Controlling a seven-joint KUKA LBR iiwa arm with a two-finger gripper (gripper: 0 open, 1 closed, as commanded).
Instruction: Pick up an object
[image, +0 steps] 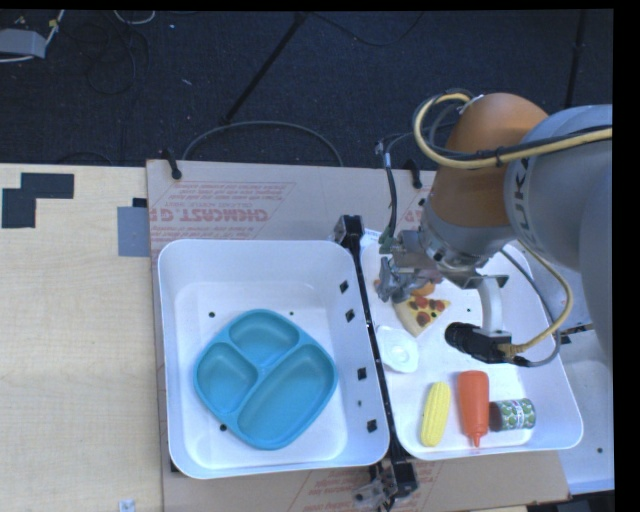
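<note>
Camera view: pizza slice (423, 314) lying in the right bin (560, 425), tip pointing toward the divider, directly beneath the gripper (403, 283). Gripper hovering just above its crust end; finger opening impossible to tell, nothing visibly held.

The bench (70, 330) is surfaced in light wood. A cardboard sheet (230, 205) is laid on it, and two white bins (200, 262) are seated side by side on the sheet.
</note>
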